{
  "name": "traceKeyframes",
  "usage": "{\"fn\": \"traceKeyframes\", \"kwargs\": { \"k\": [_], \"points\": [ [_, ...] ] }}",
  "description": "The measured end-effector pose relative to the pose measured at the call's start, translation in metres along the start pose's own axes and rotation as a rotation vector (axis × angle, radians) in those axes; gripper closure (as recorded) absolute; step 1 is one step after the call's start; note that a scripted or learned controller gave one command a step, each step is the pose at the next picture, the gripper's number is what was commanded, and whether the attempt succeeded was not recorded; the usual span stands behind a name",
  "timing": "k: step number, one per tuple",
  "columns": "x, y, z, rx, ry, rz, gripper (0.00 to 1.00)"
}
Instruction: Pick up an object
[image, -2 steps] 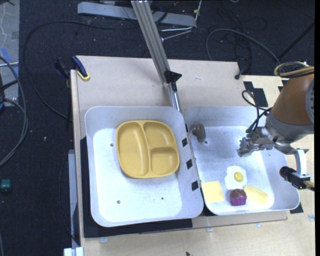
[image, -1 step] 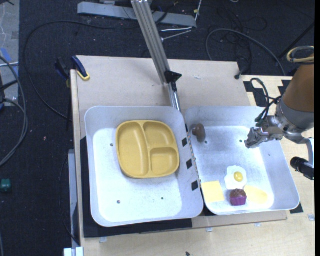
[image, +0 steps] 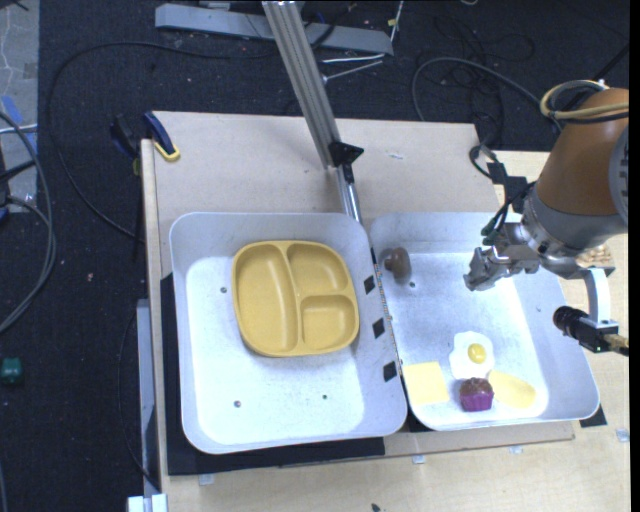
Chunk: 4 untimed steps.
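In the right bin (image: 545, 300) lie a small brown lump (image: 397, 262) near its far left corner, a fried egg toy (image: 473, 354), a purple piece (image: 476, 394), a pale yellow square slice (image: 426, 382) and a yellow flat piece (image: 516, 389) near the front edge. My gripper (image: 483, 271) hangs over the right bin's far middle, right of the brown lump and above the egg. Nothing shows between its fingers.
The left bin (image: 200, 330) holds a yellow divided plate (image: 296, 297). A slanted metal pole (image: 318, 105) ends at a black clamp by the gap between the bins. Cables lie on the dark floor around the bench.
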<state>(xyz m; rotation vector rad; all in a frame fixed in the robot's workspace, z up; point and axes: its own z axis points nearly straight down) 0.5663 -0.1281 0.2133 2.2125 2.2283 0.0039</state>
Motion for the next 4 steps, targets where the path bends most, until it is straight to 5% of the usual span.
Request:
{"fn": "traceKeyframes", "kwargs": {
  "k": [4],
  "points": [
    [0.227,0.006,-0.024,0.002,0.001,-0.002,1.0]
  ]
}}
